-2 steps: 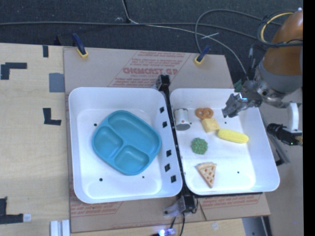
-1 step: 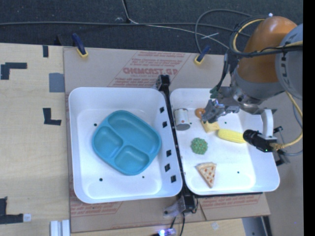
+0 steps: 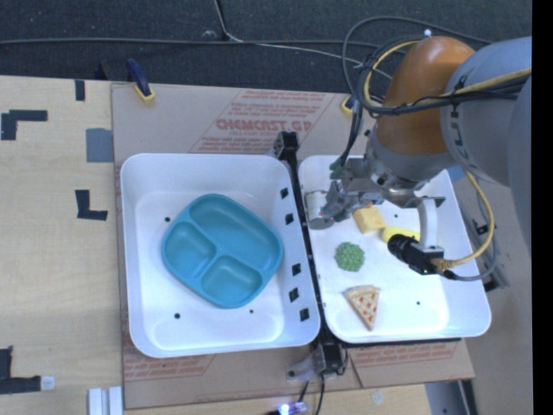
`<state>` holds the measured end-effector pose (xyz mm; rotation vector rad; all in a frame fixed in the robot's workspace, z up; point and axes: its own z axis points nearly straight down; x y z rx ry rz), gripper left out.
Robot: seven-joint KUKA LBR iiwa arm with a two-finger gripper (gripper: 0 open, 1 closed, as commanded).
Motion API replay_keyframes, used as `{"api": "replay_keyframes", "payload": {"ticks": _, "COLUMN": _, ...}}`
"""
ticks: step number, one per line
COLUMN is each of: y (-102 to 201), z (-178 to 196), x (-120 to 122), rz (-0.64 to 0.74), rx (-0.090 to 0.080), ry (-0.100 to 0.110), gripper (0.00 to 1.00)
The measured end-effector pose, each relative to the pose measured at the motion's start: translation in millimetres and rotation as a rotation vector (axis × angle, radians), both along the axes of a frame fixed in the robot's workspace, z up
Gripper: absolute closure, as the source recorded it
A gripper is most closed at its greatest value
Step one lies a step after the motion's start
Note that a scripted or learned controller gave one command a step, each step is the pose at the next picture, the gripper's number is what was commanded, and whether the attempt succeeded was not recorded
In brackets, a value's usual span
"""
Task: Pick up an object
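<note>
Arm cut off by frame's right edge, upper right. It hides the right bin's upper part. Yellow piece partly covered by end effector; finger state unreadable. Desk cropped at left edge.

pale wood bench | brown cardboard sheet with red print | dark carpet floor | black cables

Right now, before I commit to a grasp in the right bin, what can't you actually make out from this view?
- Tool: camera view, its tips are blurred against the divider, so open or shut is unclear.
- Yellow block: partly covered by the wrist; full shape hidden.
- Right bin: its far end is hidden under the arm.
- Green broccoli piece and pizza slice: visible, but detail too small.
</note>
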<state>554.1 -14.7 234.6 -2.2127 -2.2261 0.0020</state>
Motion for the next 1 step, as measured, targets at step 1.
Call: {"api": "replay_keyframes", "payload": {"ticks": 1, "y": 57.8, "z": -10.7, "x": -0.6, "rz": 0.001, "rx": 0.0, "ry": 0.001, "gripper": 1.0}}
